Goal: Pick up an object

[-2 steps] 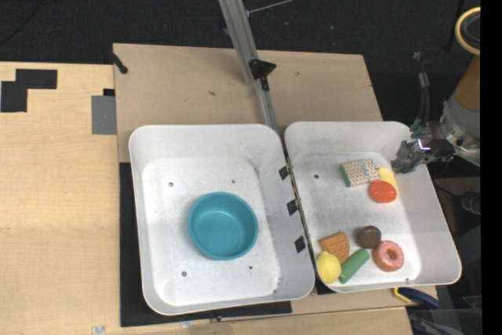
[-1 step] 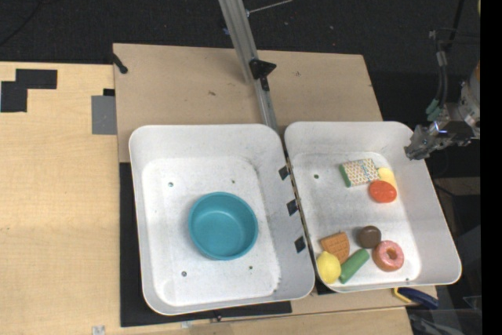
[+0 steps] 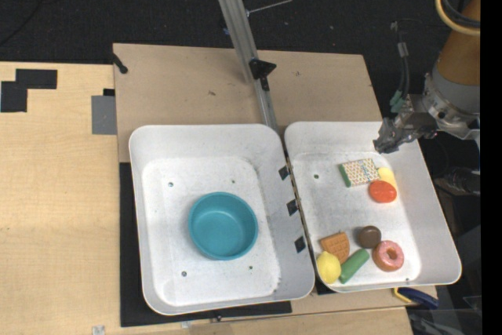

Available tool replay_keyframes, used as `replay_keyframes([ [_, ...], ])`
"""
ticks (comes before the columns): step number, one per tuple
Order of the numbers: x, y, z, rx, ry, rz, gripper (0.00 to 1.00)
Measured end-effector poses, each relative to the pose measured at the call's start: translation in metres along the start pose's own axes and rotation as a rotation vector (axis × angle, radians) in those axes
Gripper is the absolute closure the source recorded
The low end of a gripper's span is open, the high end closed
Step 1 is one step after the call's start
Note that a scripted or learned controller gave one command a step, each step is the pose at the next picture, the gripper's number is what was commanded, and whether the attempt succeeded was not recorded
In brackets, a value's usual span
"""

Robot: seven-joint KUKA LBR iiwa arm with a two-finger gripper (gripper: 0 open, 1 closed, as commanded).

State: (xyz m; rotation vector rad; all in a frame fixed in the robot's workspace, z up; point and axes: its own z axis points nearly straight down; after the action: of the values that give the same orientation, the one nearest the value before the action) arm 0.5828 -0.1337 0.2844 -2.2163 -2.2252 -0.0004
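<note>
**Claw poised at the far edge of the right bin, nothing grasped**

The claw (image 3: 388, 142) is seen above the far rim of the right bin (image 3: 439, 247), just beyond the speckled green-edged card (image 3: 360, 172). Whether it is released or clenched cannot be told at this angle; nothing is seen held in it.

The candidate objects are all placed relative to that card. An orange-red ball (image 3: 383, 191) lies just nearer the camera than the card, touching or almost touching a small yellow piece (image 3: 386, 174) beside it. Well nearer the camera are grouped a brown round piece (image 3: 369, 236), a pink doughnut (image 3: 388, 256), a green pickle (image 3: 354, 265), a yellow lemon (image 3: 329, 268) and an orange wedge (image 3: 336, 245). A teal bowl (image 3: 223, 225) sits in the left bin (image 3: 149, 169), far left of the card.

Several risks are judged from here. The card appears flat, so it may be slid along rather than lifted. The ball could be rolled away by a glancing touch. In the crowded group, two pieces might be nudged or pinched together, and a descent close to the rim could end in a strike on the bin wall.
</note>
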Motion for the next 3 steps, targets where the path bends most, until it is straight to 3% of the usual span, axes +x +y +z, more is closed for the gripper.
replay_keyframes([
  [3,0.167,0.051,0.034,0.002,0.000,0.000,1.00],
])
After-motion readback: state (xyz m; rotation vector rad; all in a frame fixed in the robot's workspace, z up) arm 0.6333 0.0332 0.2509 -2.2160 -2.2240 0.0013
